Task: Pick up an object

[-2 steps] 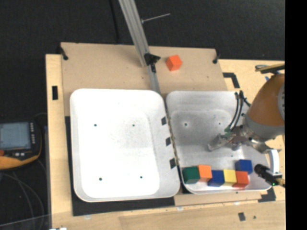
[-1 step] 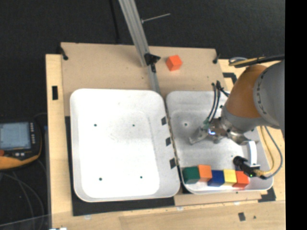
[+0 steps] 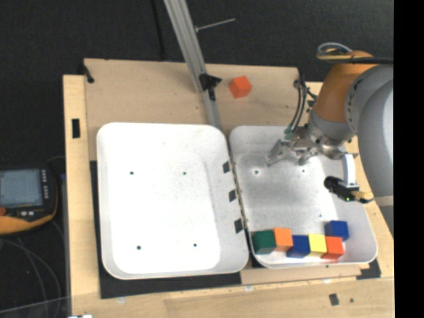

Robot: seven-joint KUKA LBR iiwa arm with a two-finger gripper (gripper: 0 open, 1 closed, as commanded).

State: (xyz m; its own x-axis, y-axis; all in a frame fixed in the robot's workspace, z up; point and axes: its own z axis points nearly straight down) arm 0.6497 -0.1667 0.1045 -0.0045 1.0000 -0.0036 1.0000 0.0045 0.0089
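Looking down: two white bins sit side by side on the bench (image 3: 165, 85), arm (image 3: 344, 105) reaching in from the right.
Left bin (image 3: 112, 177): a bare white floor with a few dark dots.
Right bin (image 3: 291, 191): holds a cluster of blocks along its near edge.
Blocks: green block (image 3: 264, 241) at the left end, orange block (image 3: 283, 237) beside it, then blue block (image 3: 299, 245), yellow block (image 3: 318, 244), and red-orange block (image 3: 334, 246); a second blue cube (image 3: 338, 229) sits just behind the right end. They touch or nearly touch in a row.
Stray cube (image 3: 240, 87): orange, on the bench behind the bins, outside both.
Gripper (image 3: 286, 152): over the far part of the right bin, its fingers pointing left; whether they are apart or together cannot be told. Nothing shows between them.
Blocks versus gripper: the row lies well apart from it, toward the near edge of the same bin.
Pole (image 3: 189, 38): a grey metal bar slants up from between the bins.
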